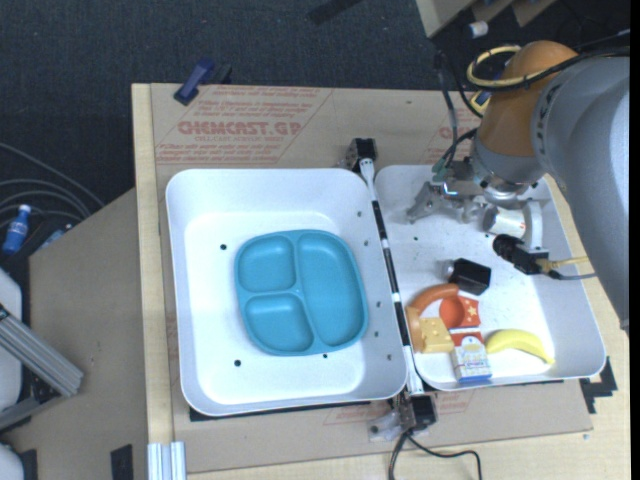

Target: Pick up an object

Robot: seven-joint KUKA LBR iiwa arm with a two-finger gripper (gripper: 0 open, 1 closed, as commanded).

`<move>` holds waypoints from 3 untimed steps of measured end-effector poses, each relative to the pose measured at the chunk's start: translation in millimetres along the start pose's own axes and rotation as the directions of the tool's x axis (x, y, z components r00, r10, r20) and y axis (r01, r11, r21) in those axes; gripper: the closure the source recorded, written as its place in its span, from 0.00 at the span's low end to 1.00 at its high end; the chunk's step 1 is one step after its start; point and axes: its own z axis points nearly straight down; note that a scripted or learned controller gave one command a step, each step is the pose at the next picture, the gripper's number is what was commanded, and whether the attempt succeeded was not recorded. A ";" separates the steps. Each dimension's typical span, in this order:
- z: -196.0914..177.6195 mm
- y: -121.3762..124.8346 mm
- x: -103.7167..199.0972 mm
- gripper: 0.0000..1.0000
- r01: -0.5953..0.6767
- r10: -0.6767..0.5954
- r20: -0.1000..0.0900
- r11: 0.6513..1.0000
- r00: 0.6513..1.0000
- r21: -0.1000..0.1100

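The right bin [570,298] holds several small objects toward its front. A black block [470,274] lies nearest the middle. In front of it are an orange curved piece [435,297], a red piece [466,312], a yellow-orange block [430,334], a yellow banana [519,344] and a small white and blue box [473,364]. My gripper [432,200] is low over the back left part of this bin, well behind the black block. Nothing shows in its grasp.
The left bin [200,218] holds a blue divided plate [300,291] at its centre. The grey arm with its orange band [520,108] comes in from the upper right over the right bin's back edge. A black clip [362,152] sits where the bins meet.
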 end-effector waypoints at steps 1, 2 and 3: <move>0.0 -69.1 10.0 0.00 -0.002 0.002 0.000 1.000 1.000 0.003; -10.2 -68.5 10.2 1.00 -0.002 0.002 0.000 1.000 1.000 0.001; -10.1 -68.6 10.2 0.00 -0.002 0.002 0.000 1.000 1.000 0.001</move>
